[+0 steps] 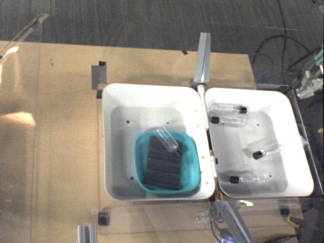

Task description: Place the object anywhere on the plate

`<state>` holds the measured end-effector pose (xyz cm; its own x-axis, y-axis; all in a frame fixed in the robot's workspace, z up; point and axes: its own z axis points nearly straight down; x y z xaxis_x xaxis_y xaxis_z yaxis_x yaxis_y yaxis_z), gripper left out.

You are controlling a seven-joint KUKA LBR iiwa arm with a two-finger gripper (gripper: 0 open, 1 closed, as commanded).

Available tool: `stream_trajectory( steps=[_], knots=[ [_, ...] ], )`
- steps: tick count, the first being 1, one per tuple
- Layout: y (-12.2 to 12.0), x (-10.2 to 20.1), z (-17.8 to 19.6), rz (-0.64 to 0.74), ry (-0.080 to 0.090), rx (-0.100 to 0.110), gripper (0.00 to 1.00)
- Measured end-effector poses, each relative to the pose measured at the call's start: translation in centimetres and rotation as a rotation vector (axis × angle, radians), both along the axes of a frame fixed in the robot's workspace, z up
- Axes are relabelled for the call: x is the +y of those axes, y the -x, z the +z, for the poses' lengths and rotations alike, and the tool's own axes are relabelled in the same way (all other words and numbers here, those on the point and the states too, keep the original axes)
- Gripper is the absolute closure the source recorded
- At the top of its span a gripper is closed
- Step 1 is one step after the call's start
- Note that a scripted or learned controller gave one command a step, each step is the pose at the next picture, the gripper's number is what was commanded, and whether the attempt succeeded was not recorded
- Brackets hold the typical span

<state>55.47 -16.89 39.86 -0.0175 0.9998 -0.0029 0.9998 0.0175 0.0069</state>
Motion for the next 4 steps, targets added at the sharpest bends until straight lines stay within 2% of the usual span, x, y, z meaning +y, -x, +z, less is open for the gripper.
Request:
stream_trajectory(
  steps=[1, 2, 3, 4],
  knots=[
    [-7.4, -3.6, 3.8, 0.025, 0.003, -0.005, 1.00],
    [-11.5, 3.1, 1.3, 0.145, 0.001, -0.002, 1.00],
    [-11.5, 7.0, 3.9, 0.159, 0.002, -0.006, 1.00],
    [-11.5, -3.7, 2.0, 0.144, 0.003, -0.003, 1.00]
  ],
)
